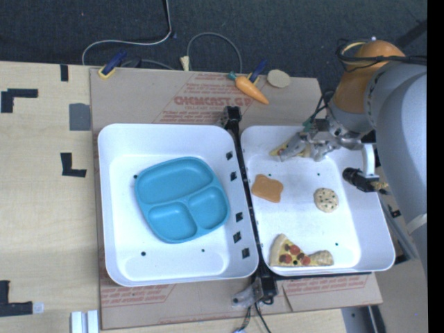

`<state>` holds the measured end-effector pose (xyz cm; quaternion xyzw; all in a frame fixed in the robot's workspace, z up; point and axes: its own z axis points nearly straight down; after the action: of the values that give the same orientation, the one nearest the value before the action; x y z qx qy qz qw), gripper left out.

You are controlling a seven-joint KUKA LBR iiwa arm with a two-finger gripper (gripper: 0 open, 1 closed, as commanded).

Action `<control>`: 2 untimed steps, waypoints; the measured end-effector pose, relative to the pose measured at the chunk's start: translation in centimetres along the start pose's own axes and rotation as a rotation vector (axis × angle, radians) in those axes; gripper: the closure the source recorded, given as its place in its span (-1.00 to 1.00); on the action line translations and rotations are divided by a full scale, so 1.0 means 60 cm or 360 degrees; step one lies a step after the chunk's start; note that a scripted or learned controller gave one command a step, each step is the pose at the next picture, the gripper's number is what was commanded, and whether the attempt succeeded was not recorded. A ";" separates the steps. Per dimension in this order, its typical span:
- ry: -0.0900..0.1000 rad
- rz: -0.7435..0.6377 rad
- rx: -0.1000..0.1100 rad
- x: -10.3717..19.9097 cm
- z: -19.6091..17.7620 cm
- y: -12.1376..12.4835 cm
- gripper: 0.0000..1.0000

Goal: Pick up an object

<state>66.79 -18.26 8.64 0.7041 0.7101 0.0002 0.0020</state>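
While you look down on the bench, the arm (388, 116) reaches in from three o'clock, and its gripper (300, 146) sits low over the right bin (347, 252), toward that bin's twelve o'clock edge. A small yellowish piece (283, 150) lies at the gripper's tip, possibly a toy food item; whether it is pinched you cannot tell. Toward nine o'clock within this bin rests an orange-brown toy bread slice (267, 188). Near the centre, at about three o'clock from the bread, lies a speckled cookie (325, 199). At six o'clock sits a toy pizza slice (300, 253). The left bin (121, 255) holds a blue divided plate (182, 198). Beyond the bins at twelve o'clock, a toy carrot (250, 89) lies on the cardboard.
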 end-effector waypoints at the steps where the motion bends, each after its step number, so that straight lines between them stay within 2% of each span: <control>1: 0.0001 0.0006 0.0002 0.125 -0.001 -0.067 -1.00; 2: 0.0000 0.0012 -0.0007 0.125 -0.003 -0.136 -1.00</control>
<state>58.59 -10.82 8.75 0.7068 0.7074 0.0018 0.0037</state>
